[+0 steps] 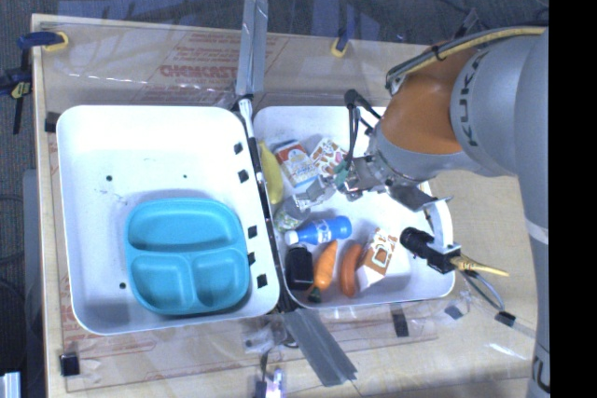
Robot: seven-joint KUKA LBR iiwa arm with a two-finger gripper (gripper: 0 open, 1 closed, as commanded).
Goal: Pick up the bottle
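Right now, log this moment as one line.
task: pick bottle | bottle: lying in right bin, ungrasped | gripper: above packets

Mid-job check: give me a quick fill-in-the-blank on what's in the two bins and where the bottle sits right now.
1. The blue divided tray lies in the ____ bin of the view.
2. The bottle has a white cap and a ____ body.
3. The bottle lies on its ____, not upright.
4. The two orange carrots lie just ____ the bottle in the view.

Missing words: left; blue; side; below
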